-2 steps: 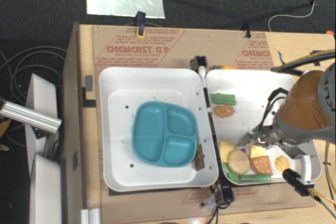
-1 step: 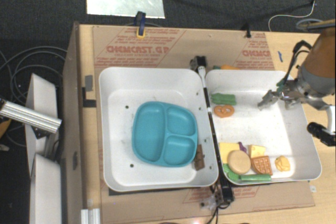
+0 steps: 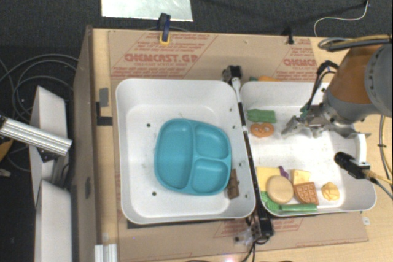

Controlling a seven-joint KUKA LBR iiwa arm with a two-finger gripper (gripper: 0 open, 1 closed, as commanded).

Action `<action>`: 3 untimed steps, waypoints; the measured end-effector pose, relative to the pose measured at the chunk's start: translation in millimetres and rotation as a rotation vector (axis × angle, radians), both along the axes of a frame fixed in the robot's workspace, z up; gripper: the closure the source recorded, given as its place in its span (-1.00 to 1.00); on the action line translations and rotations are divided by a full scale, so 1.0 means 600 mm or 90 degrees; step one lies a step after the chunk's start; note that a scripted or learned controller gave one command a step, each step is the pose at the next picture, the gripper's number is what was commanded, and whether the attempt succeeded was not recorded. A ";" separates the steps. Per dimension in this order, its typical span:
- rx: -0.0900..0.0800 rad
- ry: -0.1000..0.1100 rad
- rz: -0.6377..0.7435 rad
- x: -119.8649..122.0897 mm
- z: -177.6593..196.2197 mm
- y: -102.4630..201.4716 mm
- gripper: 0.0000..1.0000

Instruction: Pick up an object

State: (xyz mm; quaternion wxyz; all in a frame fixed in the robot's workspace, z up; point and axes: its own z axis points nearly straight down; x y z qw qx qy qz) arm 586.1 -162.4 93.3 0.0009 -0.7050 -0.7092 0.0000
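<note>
A small pretzel-shaped toy [image 3: 262,129] lies near the left wall of the right bin [image 3: 368,193], just below a flat green piece [image 3: 262,115]; these two are the things nearest the gripper [image 3: 295,124]. More toy foods crowd the bin's front edge: a round tan biscuit [image 3: 280,189], a brown waffle square [image 3: 306,193], a yellow cheese slab [image 3: 265,178], a small yellow cracker [image 3: 301,177], a golden lump [image 3: 330,192] and a long green piece [image 3: 295,208] along the front wall.

The gripper hangs low over the middle of the right bin, pointing toward the pretzel, on a grey arm with an orange band [image 3: 356,80] coming in from the right edge. The fingers are small and blurred; it cannot be told whether they are spread or pressed together, and nothing is visibly between them. Judged from this, nothing has been picked up yet: reaching, closing and lifting all remain.

The left bin [image 3: 132,101] holds a teal divided plate [image 3: 191,156] and a small dark brown object [image 3: 234,184] at its right wall.

The cardboard sheet [image 3: 184,52] covering the worktop under the bins carries red printing; it probably reads "CHEMCAST GP", repeated at the back right corner.
</note>
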 end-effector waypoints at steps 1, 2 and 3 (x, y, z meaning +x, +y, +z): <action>-0.004 -0.007 -0.001 0.082 0.076 -0.072 -1.00; 0.001 0.002 -0.004 -0.014 0.024 -0.031 -1.00; 0.001 0.001 0.001 -0.076 0.034 0.082 -1.00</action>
